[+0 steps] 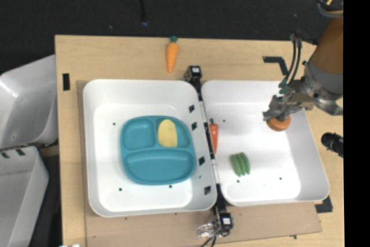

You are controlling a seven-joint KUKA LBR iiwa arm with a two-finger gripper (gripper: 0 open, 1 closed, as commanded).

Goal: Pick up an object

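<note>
Wooden bench (115,58) bears two white bins (139,199)

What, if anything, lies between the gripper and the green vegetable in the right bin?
Nothing visible. The gripper sits over an orange object near the bin's far right; bare white floor separates it from the green vegetable.

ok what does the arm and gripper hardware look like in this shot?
The arm enters from the right: a broad orange-brown band above a grey wrist section. Dark cables loop along the wrist toward the tool. The gripper is a compact grey-and-black metal assembly, with small teal accents near its mount. A yellow-and-white fitting sits at the upper right.
</note>
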